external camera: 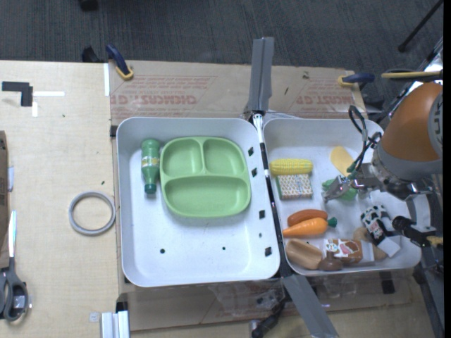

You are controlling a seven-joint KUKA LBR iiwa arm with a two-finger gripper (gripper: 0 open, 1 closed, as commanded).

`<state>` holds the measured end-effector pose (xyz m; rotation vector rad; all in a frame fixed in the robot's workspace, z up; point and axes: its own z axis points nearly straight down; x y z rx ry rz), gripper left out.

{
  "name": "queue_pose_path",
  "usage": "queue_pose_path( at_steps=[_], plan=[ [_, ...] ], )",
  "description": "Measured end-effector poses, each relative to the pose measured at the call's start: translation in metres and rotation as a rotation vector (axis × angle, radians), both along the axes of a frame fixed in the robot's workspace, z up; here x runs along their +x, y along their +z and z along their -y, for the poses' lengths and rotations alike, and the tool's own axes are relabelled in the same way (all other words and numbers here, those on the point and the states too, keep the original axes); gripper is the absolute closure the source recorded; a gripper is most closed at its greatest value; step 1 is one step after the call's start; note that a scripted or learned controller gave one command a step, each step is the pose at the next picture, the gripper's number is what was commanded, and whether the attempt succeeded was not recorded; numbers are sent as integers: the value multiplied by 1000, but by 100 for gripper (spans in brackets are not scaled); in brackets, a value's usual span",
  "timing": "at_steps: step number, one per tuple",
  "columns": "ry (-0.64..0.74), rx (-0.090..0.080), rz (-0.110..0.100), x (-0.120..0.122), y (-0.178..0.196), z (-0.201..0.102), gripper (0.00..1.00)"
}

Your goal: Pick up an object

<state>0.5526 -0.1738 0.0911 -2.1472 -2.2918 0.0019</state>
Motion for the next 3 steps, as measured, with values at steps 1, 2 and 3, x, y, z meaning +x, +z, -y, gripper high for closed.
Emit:
queue_pose_path(
  at_steps=[1,2,3],
  plan=[
    [-3,0,-1,0,9,1,100],
    [-27,-1,1,51,0,-47,100],
    [157,-1,3,105,101,-122,100]
  ],
)
